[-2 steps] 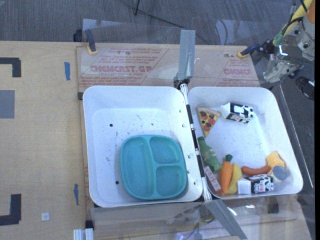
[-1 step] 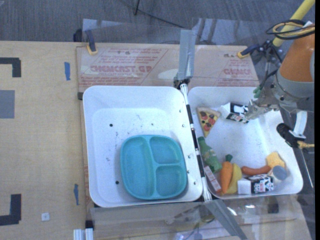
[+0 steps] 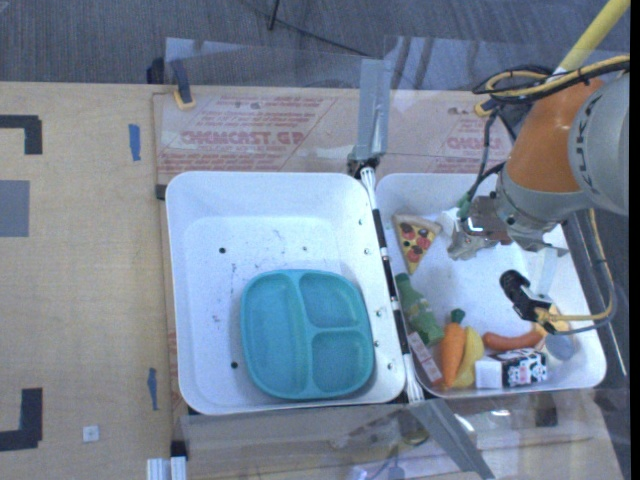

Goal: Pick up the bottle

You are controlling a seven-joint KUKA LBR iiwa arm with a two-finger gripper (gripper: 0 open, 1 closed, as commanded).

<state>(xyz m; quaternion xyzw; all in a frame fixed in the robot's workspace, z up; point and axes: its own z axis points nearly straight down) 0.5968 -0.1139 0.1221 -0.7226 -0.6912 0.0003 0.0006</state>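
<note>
A teal plastic three-compartment tray [image 3: 307, 334] lies in the left white bin [image 3: 200, 218]. In the right white bin [image 3: 585, 363], the small green bottle [image 3: 416, 311] lies on its side along the left wall, just beside a toy carrot [image 3: 453, 348]. My claw [image 3: 472, 236] hangs above the bin near a toy pizza slice [image 3: 414, 240], apart from the bottle; its grip I cannot tell.

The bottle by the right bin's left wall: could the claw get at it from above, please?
Probably yes, but tightly. The green bottle lies uncovered, yet it hugs the right bin's wall, with the carrot beside it. The claw hovers nearby.
</note>
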